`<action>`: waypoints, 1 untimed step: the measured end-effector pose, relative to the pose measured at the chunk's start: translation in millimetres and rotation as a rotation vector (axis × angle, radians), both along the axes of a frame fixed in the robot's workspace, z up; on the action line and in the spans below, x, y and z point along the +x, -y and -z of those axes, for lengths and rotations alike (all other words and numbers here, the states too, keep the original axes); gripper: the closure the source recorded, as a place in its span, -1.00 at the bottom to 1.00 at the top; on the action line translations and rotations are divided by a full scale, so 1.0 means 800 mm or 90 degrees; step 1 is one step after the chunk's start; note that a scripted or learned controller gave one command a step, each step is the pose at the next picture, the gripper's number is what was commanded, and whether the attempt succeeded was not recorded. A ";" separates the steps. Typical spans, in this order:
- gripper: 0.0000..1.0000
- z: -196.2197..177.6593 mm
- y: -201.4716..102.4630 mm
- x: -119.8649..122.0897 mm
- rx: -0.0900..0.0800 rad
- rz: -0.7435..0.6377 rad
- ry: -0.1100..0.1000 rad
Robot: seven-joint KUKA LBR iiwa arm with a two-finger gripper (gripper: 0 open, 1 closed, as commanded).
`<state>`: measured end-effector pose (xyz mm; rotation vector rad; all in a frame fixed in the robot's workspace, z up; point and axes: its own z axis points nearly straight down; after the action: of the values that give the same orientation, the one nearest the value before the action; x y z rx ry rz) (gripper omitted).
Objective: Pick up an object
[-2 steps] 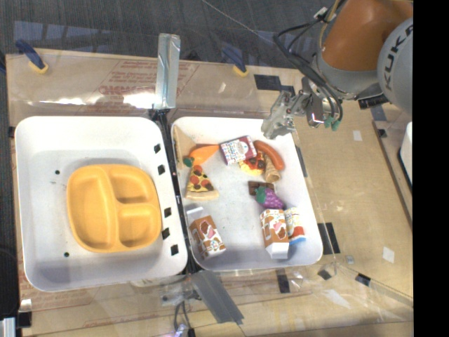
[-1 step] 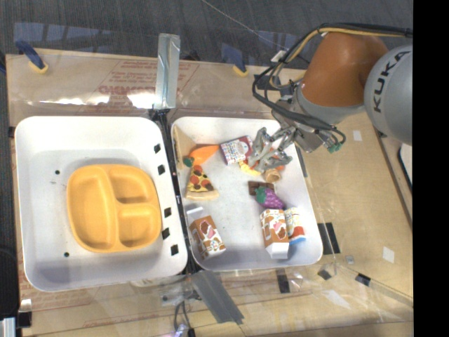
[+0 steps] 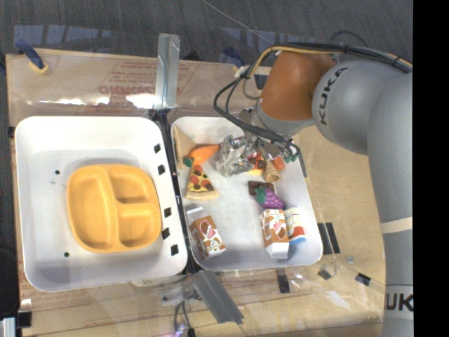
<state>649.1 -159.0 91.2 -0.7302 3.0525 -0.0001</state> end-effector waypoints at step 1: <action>1.00 0.000 -0.061 0.011 0.000 0.093 -0.003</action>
<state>657.7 -109.9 91.1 -0.5056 3.1020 0.0008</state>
